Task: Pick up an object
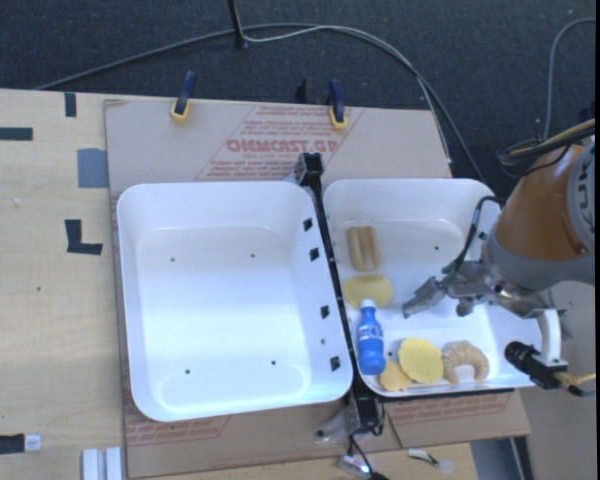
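We see the end effector (442, 296) low inside the right bin (417, 200), with nothing between its fingers.

We make out the grey arm with its orange band (538, 213) reaching in from the right, its two dark fingers (421, 299) spread apart and pointing left over bare white floor in the middle of that bin. The objects lie near it: a tan bread-like piece (362, 247) toward the divider, a pale yellow lump (368, 290) just below it, a blue bottle (369, 339) with a white cap standing along the divider, a flat yellow piece (420, 360) and a beige croissant-like piece (466, 360) at the front wall. We see the left bin (140, 268) beside it on the tabletop (35, 268), resting on a cardboard sheet (260, 138) held by two clamps.
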Motion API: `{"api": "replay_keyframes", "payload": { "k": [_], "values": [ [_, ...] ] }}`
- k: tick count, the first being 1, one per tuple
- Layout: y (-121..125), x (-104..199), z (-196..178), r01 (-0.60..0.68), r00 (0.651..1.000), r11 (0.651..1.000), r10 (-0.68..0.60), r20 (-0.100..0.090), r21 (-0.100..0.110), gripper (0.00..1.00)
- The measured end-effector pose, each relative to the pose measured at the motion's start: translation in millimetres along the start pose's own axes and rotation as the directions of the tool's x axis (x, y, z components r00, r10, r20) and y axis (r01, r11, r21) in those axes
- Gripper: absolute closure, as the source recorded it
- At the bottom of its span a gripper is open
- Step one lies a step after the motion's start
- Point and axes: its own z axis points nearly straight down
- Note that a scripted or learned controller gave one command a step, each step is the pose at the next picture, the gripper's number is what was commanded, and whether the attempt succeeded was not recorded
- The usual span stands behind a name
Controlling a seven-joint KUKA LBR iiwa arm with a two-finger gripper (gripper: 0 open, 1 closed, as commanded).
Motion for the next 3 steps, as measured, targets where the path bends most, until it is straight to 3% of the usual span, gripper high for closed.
{"api": "replay_keyframes", "payload": {
  "k": [1, 2, 3],
  "values": [
    [0.2, 0.3, 49.2, 0.000, 1.000, 1.000, 0.000, 0.002, -0.005, 0.00],
    [0.8, -0.7, 36.5, -0.001, 1.000, 1.000, 0.001, 0.003, -0.009, 1.00],
    [-2.6, -4.7, -6.7, 0.000, 1.000, 1.000, 0.000, 0.002, -0.009, 1.00]
  ]
}}
